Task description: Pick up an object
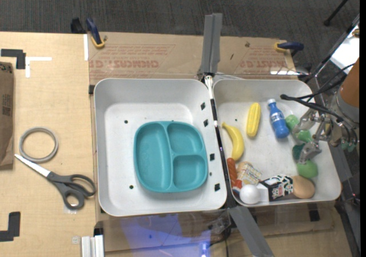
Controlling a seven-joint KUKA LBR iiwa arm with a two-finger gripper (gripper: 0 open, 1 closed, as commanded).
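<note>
The claw (310,148) hangs low at three o'clock in the right bin (260,91), over green toys (307,168); whether it grips anything cannot be told. Likely targets crowd that bin: banana (234,140), corn (253,119), blue bottle (278,119). The left bin (108,136) holds a teal plate (170,156). Mirrored print on the cardboard (137,53) is too blurred to read reliably.

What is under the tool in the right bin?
Under the tool, green pieces and a green ball lie at the right bin's right side. The tool covers parts of them.
</note>
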